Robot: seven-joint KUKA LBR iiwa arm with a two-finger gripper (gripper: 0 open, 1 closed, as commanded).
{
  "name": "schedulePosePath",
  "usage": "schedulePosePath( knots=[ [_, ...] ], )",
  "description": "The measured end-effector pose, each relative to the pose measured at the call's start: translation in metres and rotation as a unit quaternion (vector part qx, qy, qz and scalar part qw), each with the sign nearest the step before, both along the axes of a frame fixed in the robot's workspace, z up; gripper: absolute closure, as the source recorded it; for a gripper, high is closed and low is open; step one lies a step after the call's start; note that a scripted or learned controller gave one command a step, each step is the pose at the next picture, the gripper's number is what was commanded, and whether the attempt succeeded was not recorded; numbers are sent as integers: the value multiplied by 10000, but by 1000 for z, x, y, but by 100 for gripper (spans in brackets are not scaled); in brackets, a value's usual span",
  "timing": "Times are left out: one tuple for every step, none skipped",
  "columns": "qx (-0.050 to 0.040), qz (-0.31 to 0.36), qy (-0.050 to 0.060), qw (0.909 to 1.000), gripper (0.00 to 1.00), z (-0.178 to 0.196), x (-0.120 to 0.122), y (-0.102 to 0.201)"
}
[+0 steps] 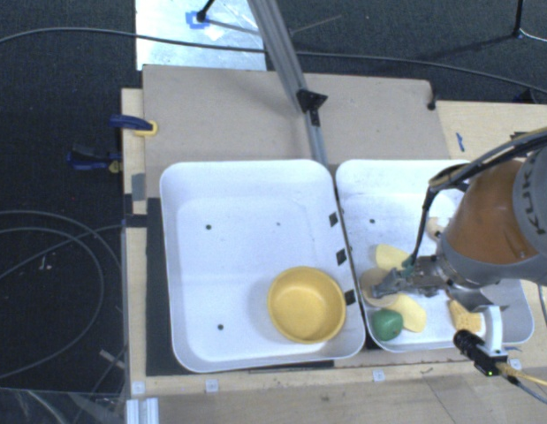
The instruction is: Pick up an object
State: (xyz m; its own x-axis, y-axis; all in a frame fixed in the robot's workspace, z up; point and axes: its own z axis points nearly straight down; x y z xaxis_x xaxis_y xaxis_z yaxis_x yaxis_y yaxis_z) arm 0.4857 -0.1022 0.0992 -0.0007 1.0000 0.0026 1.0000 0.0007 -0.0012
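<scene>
The tabletop (pixel 255 113) carried two shallow white bins side by side, and the grey arm (pixel 498 223) with its orange band reached in from the right and hung low over the right bin (pixel 379 188). The left bin (pixel 238 210) held one thing, a yellow bowl (pixel 307 303), upright near its front right corner and close against the wall shared with the other bin. The right bin's front half was crowded: a pale yellow piece (pixel 390 256) lay near the middle, a second yellow piece (pixel 412 314) lay toward the front edge, a green rounded object (pixel 387 324) sat touching it at the front left corner, and another yellow scrap (pixel 465 317) showed under the wrist at the front right. The hand (pixel 388 283) was down among these, pointing toward the shared wall, between the pale yellow piece and the green object. Whether it was released or clenched could not be told, since its tips were dark and small against a pale roundish shape beneath them. By my judgement the step in hand was the reach and descent onto a pick in the right bin, with no lift begun and nothing clearly held. The next move would call for closing squarely on a single item and rising straight. The tight cluster could yield a glancing or double grip, and the shared wall just beside the hand left little room on that side.
</scene>
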Motion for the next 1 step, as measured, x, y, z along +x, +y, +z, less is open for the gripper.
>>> schedulePosePath(
  knots=[
    [-7, 5, -33, 10000, 100, 13, 2, 0]
  ],
)
